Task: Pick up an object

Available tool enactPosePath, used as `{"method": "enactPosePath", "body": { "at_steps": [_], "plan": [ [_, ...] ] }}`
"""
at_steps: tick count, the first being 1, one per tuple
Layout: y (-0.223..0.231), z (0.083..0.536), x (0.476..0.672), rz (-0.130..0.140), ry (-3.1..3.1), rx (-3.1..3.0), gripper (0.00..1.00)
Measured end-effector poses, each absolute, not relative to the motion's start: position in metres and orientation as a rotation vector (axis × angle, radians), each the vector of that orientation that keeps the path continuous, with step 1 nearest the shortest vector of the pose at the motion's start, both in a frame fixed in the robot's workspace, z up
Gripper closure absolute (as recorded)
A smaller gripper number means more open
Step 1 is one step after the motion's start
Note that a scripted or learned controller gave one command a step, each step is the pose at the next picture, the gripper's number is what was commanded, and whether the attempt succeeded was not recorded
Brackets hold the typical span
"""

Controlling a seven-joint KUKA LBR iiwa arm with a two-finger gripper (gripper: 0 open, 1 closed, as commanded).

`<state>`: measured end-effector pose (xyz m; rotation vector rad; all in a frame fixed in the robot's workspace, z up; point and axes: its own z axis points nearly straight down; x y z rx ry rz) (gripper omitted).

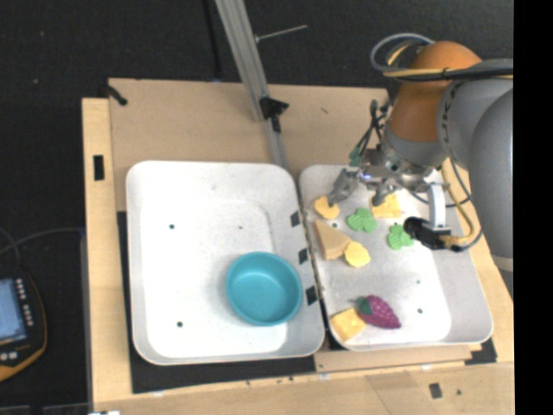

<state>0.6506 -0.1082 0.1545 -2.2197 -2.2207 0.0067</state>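
Note:
My gripper [363,192] hangs over the back of the right bin [462,301], open, with nothing between its fingers. One finger [340,187] points down-left toward a small yellow piece [326,207]. The other stands just above another yellow piece [388,206]. A green leafy toy [363,221] lies just in front of the gripper, and a second green one [399,236] sits to its right. Farther forward are a tan wedge [329,241], a yellow lump [357,254], a purple grape bunch [378,311] and a yellow block [347,324].
A blue bowl [263,288] sits in the front right part of the left bin [173,206]. A slanted metal pole [251,67] rises behind the bins. Black cabling [432,233] hangs off the arm over the right bin's right side.

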Motion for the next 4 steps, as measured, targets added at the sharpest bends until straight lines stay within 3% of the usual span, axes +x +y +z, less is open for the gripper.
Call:
{"method": "enactPosePath", "body": {
  "at_steps": [1,2,4],
  "plan": [
    [-0.109,0.105,0.651,0.001,-2.222,-2.224,0.0],
    [-0.11,0.117,0.652,-0.005,-2.22,-2.229,1.0],
    [-0.116,0.214,0.664,-0.001,-2.225,-2.221,1.0]
  ]
}}
